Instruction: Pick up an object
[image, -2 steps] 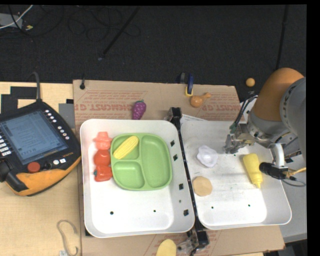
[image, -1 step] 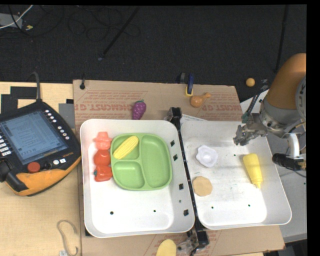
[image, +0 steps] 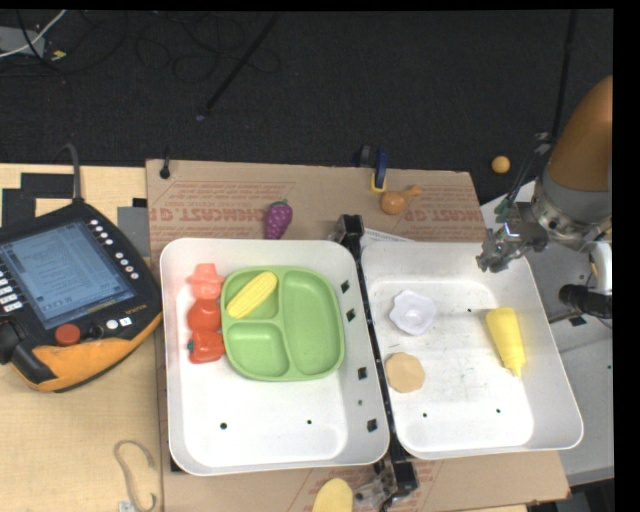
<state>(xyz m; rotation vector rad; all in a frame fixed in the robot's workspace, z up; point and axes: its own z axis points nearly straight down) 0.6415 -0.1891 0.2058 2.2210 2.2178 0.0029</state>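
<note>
Hovering at the upper right corner of the right bin (image: 560, 420), the hand (image: 497, 255) sits above the rim with nothing visible between its parts; how far it is open cannot be told at this size. Step in hand, by my reading: the approach before a grasp, no object chosen yet. Nearest candidates lie in the right bin: one yellow bottle-shaped toy (image: 507, 339) by the right wall, lying on its side with its narrow end toward the near edge; one crumpled white piece (image: 412, 312) near the bin's middle; one tan round disc (image: 405, 372) just below that. All three are apart from each other, which favours a clean descent. The yellow toy looks the best bet: closest to the hand, elongated, so closing across its short width should seat it; care needed with the bin wall just beside it. The disc lies flat and low, likely hard to get under. Left bin (image: 180, 420) count: one green divided plate (image: 285, 325), one yellow corn cob (image: 250, 293) in its upper left compartment, one red figure (image: 204, 313) touching the plate's left edge. Outside the bins on the tabletop: one purple grape bunch (image: 277, 218), one orange pear-like toy (image: 397, 200), one small orange ball (image: 500, 164), one yellow item (image: 333, 494) at the near edge, one teach pendant (image: 70, 290) at left.
</note>
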